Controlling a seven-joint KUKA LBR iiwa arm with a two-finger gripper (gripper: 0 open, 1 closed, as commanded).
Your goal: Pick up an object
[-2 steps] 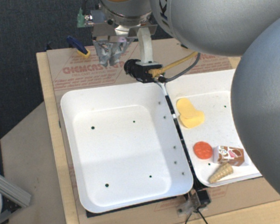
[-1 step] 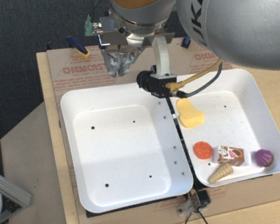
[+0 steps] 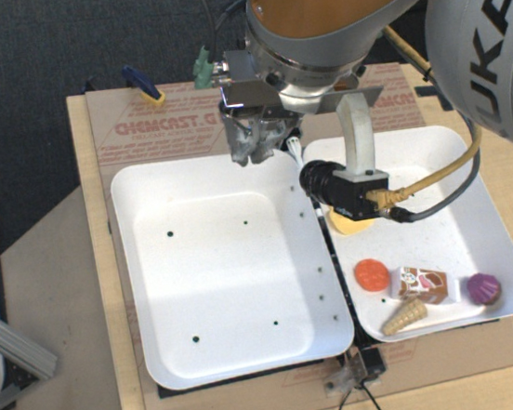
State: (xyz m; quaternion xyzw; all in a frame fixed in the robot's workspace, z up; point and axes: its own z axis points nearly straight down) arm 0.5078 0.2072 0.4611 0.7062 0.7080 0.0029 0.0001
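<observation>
A robotics lab: a cardboard-covered worktop (image 3: 179,116) carries two white bins (image 3: 142,261), with the grey-and-orange KUKA arm (image 3: 333,2) above them, loose cables (image 3: 441,180), and dark carpet (image 3: 7,91) beyond.

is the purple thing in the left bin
No, the purple object lies in the right bin, near its front corner, beside the brown packet.

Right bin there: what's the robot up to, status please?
Pincer above the bins' far edge, nothing seen in it. Right bin holds orange piece, cone, purple piece, brown packet, yellow item. Black fitting overhangs the yellow one.
</observation>
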